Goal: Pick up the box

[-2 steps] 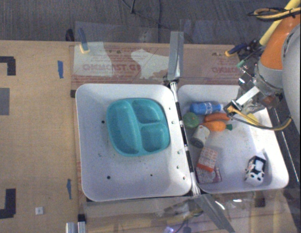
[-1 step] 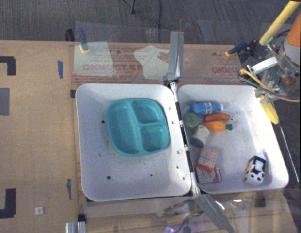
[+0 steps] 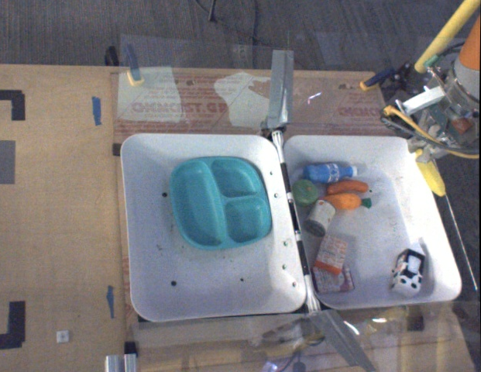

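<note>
The robot arm sits up at the top right corner, just past the far edge of the right bin. It is not over any toy. Its gripper end is a jumble of wires and metal, and I cannot tell if it is open or closed. Nothing seems to be held in it.

The box lies flat in the right bin, near the front and close to the wall between the two bins. It looks like a small white and red carton. Just above it is a little can lying on its side. Higher up are a green ball, two orange carrots and a blue bottle. A small black and white cow toy stands in the front right corner, well apart from the box. The left bin holds a teal plate with three parts.

I think the job has not really begun. Next the arm must reach over the bin toward the box, come down right over it, and pinch it without bumping the can.
</note>
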Controlling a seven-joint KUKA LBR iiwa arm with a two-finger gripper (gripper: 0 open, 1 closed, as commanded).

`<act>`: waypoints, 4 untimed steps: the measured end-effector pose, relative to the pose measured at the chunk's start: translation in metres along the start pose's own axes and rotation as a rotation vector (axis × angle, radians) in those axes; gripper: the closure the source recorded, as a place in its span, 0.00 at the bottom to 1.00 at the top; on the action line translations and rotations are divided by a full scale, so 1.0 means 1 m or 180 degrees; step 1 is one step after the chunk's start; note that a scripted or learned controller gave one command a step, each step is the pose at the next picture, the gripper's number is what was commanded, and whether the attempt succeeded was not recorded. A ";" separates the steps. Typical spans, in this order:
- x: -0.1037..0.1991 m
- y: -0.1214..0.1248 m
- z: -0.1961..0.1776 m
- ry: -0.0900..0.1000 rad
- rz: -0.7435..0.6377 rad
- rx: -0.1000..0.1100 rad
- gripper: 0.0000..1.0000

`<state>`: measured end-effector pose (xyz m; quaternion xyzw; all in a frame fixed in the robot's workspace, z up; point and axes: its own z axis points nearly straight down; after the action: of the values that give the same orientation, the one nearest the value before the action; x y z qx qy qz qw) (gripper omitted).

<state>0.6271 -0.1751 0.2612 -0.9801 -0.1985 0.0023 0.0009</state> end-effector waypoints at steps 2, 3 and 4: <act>0.001 -0.052 0.001 0.0008 -0.0326 -0.0007 1.00; 0.019 -0.001 0.030 0.0011 -0.2252 -0.0023 1.00; 0.008 0.016 0.018 0.0011 -0.0487 -0.0011 1.00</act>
<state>0.6407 -0.1873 0.2434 -0.9620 -0.2729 0.0002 -0.0002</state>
